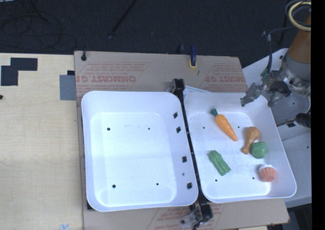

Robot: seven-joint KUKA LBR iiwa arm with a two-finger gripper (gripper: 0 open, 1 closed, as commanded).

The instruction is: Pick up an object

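the arm [299, 46] stands over the far right corner of the right bin [203, 188], with the gripper [260, 92] hanging just past that bin's far rim. its two fingers look spread apart with nothing between them, so it holds nothing.

everything that could be picked lies in the right bin. a carrot [225, 125] lies near the middle toward the far edge, slanting with its green top toward the far side. a chicken leg [250, 139] lies by the right wall, touching a green ball [259, 150] just nearer the near edge. a green pickle [219, 163] lies near the middle of the near half, and a pink cupcake [267, 173] sits in the near right corner. the left bin [89, 122] carries none of them.

this reads as the approach step: no object chosen yet, none lifted. the next move calls for bringing the gripper in over the bin floor, lining the fingers across one item and dropping down on it. the carrot and pickle lie apart from the rest and look the easier grabs; the leg and ball touch, which could spoil a close.
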